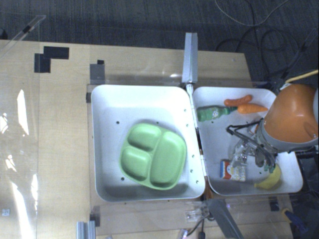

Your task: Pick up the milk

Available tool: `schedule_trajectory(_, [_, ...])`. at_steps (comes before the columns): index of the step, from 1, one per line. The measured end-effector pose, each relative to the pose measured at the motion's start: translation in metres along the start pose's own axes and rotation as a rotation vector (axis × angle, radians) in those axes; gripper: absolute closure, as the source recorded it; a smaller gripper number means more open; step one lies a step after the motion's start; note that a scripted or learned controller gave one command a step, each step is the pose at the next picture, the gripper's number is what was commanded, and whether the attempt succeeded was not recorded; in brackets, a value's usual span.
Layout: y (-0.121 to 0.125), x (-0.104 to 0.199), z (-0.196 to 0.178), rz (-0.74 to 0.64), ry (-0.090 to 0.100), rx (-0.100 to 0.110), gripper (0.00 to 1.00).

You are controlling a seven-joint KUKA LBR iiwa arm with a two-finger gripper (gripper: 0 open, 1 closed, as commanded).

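The milk is a small white carton with red and blue print, lying flat near the front of the right bin. My gripper hangs low over the carton's upper right end, under the grey wrist and orange band. Whether it touches the carton cannot be made out. The arm hides the right part of the bin.
A green bottle lies at the back of the right bin with two orange carrots beside it. A yellow banana lies at the front right, close to the carton. A green divided plate sits in the left bin.
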State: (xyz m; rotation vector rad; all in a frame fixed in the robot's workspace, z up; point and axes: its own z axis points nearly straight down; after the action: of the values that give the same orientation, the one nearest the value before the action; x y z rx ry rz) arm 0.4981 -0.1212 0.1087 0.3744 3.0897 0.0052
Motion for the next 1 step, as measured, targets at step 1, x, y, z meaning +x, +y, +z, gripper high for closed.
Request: schedule_trajectory(1, [0.0466, -0.0010, -0.1409, 0.107, 0.012, 0.005, 1.00])
